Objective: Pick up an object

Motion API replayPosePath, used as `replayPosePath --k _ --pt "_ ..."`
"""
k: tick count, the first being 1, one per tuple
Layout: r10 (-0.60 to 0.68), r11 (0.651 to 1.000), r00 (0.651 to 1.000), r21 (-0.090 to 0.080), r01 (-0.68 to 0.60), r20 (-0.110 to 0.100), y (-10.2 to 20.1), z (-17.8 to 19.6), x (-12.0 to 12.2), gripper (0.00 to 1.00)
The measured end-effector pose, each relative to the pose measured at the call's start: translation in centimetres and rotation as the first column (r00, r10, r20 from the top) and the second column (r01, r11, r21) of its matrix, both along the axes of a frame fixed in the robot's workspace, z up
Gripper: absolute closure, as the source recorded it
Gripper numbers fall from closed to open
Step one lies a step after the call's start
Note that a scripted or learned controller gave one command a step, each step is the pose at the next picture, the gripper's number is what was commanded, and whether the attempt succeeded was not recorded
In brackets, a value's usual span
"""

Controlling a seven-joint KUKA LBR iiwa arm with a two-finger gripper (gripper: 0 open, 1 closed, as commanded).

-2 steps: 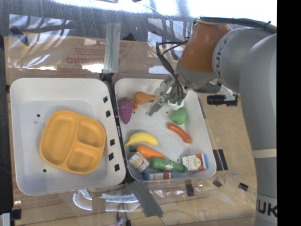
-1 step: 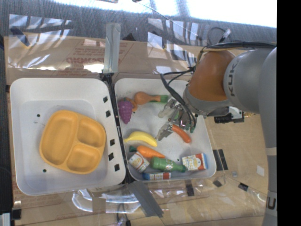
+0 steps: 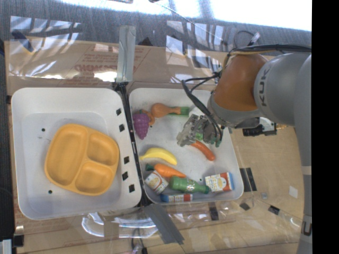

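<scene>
an orange chilli pepper (image 3: 204,150) is seen lying in the right bin (image 3: 230,157), touching the lowered gripper (image 3: 195,133); whether it is gripped cannot be told. a banana (image 3: 158,155), purple grapes (image 3: 141,124) and a green bottle (image 3: 188,185) are spread nearby. a yellow divided plate (image 3: 80,159) is held in the left bin (image 3: 26,110).

Bins (image 3: 69,97): smooth white plastic, matt.
Divided plate (image 3: 81,159): yellow plastic, slight sheen.
Banana (image 3: 159,155), carrot (image 3: 169,171): glossy toy plastic.
Table (image 3: 100,62): brown cardboard under shiny clear film.
Arm (image 3: 280,89): smooth grey casing.
</scene>
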State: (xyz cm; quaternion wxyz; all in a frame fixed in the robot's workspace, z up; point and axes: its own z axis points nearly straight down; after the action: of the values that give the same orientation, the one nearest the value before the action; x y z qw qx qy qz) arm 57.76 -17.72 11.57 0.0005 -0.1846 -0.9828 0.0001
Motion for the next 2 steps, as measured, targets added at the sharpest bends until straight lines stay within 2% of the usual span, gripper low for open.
replayPosePath --k 1,2 --pt "-0.131 0.991 0.991 0.0 0.131 0.007 3.6 8.7 -0.6 1.0" --pt "-0.035 0.999 0.999 0.0 0.035 0.002 5.9 7.6 1.7 1.0"
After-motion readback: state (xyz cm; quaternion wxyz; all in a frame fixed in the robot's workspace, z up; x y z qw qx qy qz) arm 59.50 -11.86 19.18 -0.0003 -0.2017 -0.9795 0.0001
